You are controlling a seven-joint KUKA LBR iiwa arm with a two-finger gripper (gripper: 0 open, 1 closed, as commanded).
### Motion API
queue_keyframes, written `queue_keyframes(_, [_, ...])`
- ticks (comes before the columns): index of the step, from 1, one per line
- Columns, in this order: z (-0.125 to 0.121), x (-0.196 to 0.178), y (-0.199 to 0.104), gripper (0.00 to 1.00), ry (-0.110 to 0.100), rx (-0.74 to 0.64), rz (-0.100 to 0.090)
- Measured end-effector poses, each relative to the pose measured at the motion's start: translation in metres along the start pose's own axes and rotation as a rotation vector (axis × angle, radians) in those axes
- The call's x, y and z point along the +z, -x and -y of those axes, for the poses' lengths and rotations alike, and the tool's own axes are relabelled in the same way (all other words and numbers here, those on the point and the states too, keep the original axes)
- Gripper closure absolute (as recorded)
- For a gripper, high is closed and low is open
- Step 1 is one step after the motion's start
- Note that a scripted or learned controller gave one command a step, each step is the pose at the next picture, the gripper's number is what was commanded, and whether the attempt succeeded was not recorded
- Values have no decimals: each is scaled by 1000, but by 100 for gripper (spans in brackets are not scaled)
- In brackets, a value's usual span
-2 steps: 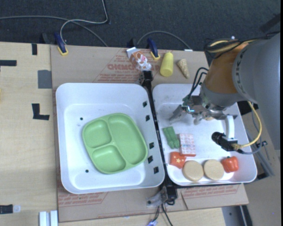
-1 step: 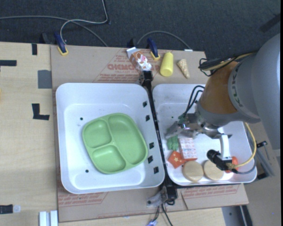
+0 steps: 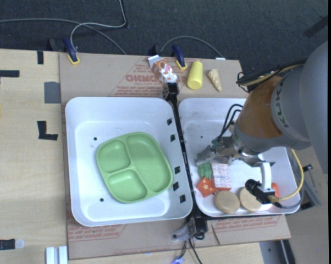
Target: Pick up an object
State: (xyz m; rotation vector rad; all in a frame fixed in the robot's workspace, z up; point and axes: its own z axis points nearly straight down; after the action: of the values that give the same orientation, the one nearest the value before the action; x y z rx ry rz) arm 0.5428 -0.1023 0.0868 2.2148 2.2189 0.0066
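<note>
Brown cardboard lines the bench (image 3: 143,84) under two white bins. Right bin (image 3: 201,111): gripper (image 3: 212,157) at nine o'clock, above a red-and-white packet (image 3: 221,175); finger spacing unclear.

The arm (image 3: 308,100) is smooth grey with 1 orange band (image 3: 260,113); thin black cables (image 3: 231,120) loop beside that band.

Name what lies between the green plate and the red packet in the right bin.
In the camera view, the two bins' adjoining white walls with black clips stand between the green plate and the red packet.
</note>
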Motion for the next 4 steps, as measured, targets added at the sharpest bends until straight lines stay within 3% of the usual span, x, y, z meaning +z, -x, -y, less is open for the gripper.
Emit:
queue_keyframes(1, [-48, 1, 23, 0, -3, 0, -1])
queue_keyframes(2, [-1, 0, -5, 0, -3, 1, 0])
queue_keyframes(4, [11, 0, 7, 0, -2, -1, -1])
